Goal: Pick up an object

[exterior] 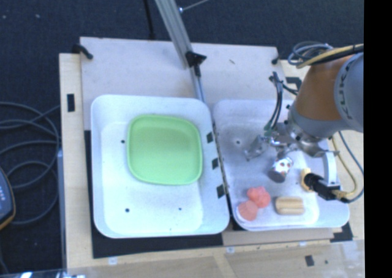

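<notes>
one green plate (164,149), two pink pieces (258,196), one tan block (289,205)

No text, label, brand, number or sign could be read on anything in this view from above.

- The robot arm (343,96) is big, round and grey.
- A wide orange band (321,90) goes around it.
- Thin black and yellow wires (306,53) loop over the top.
- More wires hang down beside it.
- The claw (278,163) is small, shiny and silver.
</notes>
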`<state>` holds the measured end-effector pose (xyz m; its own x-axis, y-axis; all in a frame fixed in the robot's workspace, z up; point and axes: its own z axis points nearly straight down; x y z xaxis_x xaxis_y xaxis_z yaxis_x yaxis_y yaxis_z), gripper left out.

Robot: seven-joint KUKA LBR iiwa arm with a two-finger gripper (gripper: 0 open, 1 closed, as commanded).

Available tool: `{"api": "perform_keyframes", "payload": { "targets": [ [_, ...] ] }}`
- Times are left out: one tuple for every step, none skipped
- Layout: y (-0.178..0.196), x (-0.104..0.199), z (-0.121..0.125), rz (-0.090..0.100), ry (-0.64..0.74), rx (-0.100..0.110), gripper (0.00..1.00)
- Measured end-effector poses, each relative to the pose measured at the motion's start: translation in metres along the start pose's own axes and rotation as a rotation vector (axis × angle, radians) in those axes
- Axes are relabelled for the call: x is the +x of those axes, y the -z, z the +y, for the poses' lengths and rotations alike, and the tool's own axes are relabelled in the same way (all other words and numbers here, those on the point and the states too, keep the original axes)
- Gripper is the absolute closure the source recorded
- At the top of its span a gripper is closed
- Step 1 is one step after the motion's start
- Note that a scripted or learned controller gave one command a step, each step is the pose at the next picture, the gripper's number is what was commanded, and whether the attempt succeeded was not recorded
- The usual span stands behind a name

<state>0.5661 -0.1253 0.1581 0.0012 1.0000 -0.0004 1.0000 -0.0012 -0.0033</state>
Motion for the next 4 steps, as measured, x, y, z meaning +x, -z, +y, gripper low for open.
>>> {"api": "perform_keyframes", "payload": {
  "targets": [
    [-0.052, -0.001, -0.001, 0.0, 0.0, 0.001, 0.0],
    [-0.039, 0.0, 0.001, 0.002, 0.0, -0.005, 1.0],
    [0.018, -0.005, 0.01, 0.0, 0.001, -0.009, 1.0],
    [0.044, -0.005, 0.01, 0.001, 0.001, -0.005, 1.0]
  ]
}}
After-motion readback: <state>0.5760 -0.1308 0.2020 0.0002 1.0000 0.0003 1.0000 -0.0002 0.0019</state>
